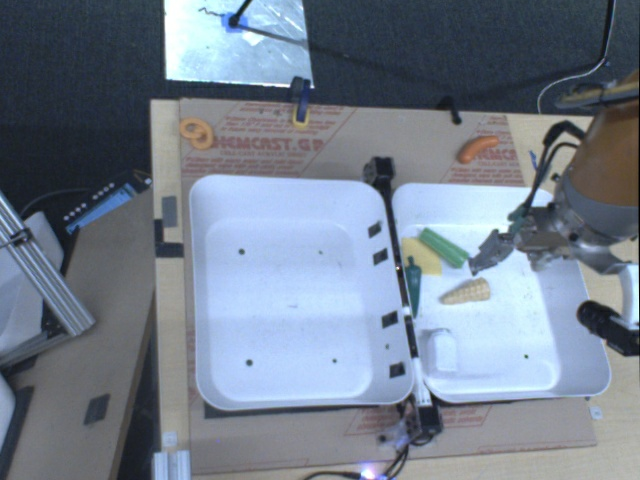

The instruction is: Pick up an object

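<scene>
Arm: the grey arm with its orange band is reaching in from the right and hanging over the right bin.
Gripper: the gripper is hovering in the middle of the right bin, just right of the green piece and just above the cone in the view; the view is too small and dark there to tell its state, so I cannot tell.
Held: nothing is showing as being carried.
Nearest target: the cone-shaped toy is lying on its side on the bin floor, tip pointing left.
Other candidates: a green cylinder is resting partly across a yellow piece near the divider; a slim green piece is lying along the divider; a white block is sitting nearer the front.
Left bin: the left bin is sitting beside it.
Handling: the cone is looking light, stiff and smooth, probably plastic, so it is likely to roll or squirt out along its taper.
Grip point: taking it across the wide end, fingers square to its axis, is looking safest.
Risk: white block is blending into the bin floor.
</scene>
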`<state>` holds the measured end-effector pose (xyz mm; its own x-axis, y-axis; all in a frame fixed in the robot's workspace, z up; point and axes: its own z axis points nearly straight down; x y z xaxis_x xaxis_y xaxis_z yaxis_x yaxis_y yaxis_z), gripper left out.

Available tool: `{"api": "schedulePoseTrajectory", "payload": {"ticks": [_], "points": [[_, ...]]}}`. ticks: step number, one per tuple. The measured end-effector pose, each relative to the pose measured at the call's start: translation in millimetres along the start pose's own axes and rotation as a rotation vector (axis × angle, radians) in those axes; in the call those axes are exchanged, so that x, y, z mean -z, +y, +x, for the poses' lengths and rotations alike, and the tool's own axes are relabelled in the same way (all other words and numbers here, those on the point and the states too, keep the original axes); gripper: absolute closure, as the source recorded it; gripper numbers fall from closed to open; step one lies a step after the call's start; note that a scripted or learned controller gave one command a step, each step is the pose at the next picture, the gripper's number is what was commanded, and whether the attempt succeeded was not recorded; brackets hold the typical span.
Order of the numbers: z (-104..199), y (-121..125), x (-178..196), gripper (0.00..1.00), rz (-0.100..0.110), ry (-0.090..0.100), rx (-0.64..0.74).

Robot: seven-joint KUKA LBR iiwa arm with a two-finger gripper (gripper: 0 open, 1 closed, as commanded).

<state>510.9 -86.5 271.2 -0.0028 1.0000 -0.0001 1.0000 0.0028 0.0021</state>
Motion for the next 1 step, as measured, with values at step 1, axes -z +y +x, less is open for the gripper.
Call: {"api": "schedulePoseTrajectory", "payload": {"ticks": [1], "points": [[7.2,-25.6,-69.4,0.00,0.007,0.002,-0.001]]}}
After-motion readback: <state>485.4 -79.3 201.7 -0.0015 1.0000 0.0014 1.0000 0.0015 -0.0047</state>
